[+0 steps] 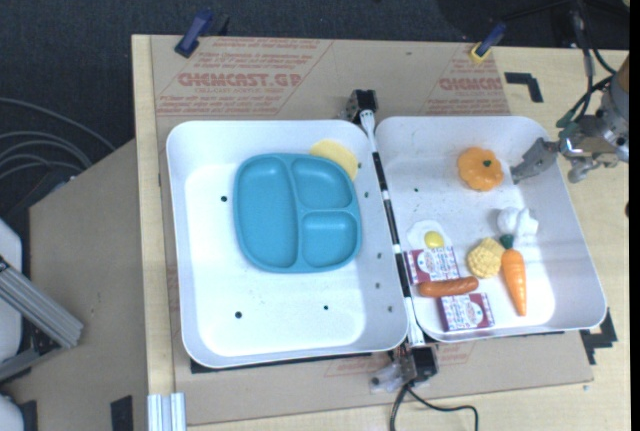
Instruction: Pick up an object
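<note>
- Over on the right edge, the gripper (553, 157) hangs above the right bin's (575, 249) far rim. One grey finger (531, 160) sticks out toward the pumpkin (480, 169); can't tell if it's spread or closed, and nothing sits between the fingers.
- Left bin (200, 249) holds a blue tray (296, 211), with a yellow piece (336, 155) tucked just behind it.
- Pumpkin's orange, upright, near the finger, not touching.
- Carrot (514, 281), corn (485, 259), sausage (448, 287), egg (430, 237) cluster near the front.
</note>
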`<state>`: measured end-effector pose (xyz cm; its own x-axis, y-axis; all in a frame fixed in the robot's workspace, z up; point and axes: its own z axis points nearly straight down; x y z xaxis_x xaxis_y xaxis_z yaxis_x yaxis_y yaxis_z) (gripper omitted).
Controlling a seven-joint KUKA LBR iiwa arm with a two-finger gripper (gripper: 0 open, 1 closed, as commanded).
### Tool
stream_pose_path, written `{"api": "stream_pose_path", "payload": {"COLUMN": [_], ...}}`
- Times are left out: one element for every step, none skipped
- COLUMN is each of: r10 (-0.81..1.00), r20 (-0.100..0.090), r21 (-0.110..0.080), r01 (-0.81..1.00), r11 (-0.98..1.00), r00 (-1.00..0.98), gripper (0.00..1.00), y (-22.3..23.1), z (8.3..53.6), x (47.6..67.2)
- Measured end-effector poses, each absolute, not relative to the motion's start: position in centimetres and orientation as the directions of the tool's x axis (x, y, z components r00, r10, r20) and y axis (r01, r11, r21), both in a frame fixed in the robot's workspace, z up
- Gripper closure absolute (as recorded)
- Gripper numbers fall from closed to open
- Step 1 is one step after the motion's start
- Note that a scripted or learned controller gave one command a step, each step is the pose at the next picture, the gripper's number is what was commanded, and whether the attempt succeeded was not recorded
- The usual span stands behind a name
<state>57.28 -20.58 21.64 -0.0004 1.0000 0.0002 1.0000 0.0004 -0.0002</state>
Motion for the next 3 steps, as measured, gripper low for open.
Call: {"api": "stream_pose_path", "payload": {"r10": [1.000,1.000,1.000], "r20": [0.011,0.009,0.000], "r21": [0.000,0.001,0.001], "r01": [1.000,1.000,1.000], "r11": [0.006,0.007,0.001], "r00": [-0.006,-0.007,-0.001], "gripper": [0.00,1.00,1.00], "y": [-21.7,-21.8,-16.0], "z": [8.4,9.5,22.7], "x": [62.4,62.4,57.5]}}
